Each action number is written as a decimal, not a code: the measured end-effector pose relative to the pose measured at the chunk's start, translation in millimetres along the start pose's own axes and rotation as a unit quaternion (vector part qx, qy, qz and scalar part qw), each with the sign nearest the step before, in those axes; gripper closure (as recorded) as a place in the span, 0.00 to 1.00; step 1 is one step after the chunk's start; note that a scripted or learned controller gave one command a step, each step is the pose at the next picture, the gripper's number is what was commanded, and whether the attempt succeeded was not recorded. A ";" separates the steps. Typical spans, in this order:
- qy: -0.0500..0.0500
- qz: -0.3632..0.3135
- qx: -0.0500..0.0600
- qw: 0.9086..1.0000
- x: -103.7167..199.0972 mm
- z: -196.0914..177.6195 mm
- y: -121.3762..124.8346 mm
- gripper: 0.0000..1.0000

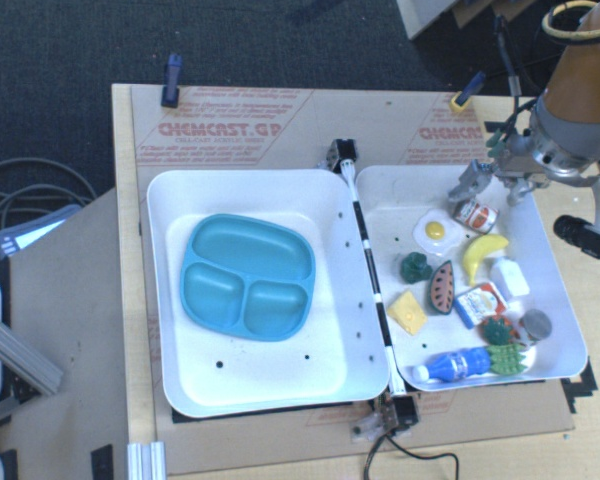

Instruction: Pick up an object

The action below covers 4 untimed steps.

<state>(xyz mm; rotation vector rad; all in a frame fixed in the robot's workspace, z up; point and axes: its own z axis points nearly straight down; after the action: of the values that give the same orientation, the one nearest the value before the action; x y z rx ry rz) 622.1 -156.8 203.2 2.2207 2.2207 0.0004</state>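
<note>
The right bin holds several small items: a fried egg, a banana, a watermelon slice, a cheese wedge, a dark green piece, a white block, a red, white and blue carton and a blue bottle. My gripper hangs over the bin's far right corner, open, fingers spread. A small red and white can lies just below it, not held.
The left bin holds a blue divided plate. A grey disc and green toys crowd the right bin's near corner. The black divider runs between the bins. Blue clamps sit at the board's far edge.
</note>
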 end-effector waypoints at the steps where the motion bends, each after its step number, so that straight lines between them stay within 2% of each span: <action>1: 0.000 0.000 0.000 1.000 -41.0 106.4 21.4 0.00; 2: 0.000 -0.001 0.007 1.000 -42.1 98.7 18.0 1.00; 3: 0.000 -0.001 -0.002 1.000 4.5 -35.1 -2.8 1.00; 4: 0.000 0.000 0.000 1.000 4.3 -33.4 -3.8 0.00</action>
<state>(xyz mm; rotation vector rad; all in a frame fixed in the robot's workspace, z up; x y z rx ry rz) 618.3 -152.5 236.5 2.2197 2.2218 0.0004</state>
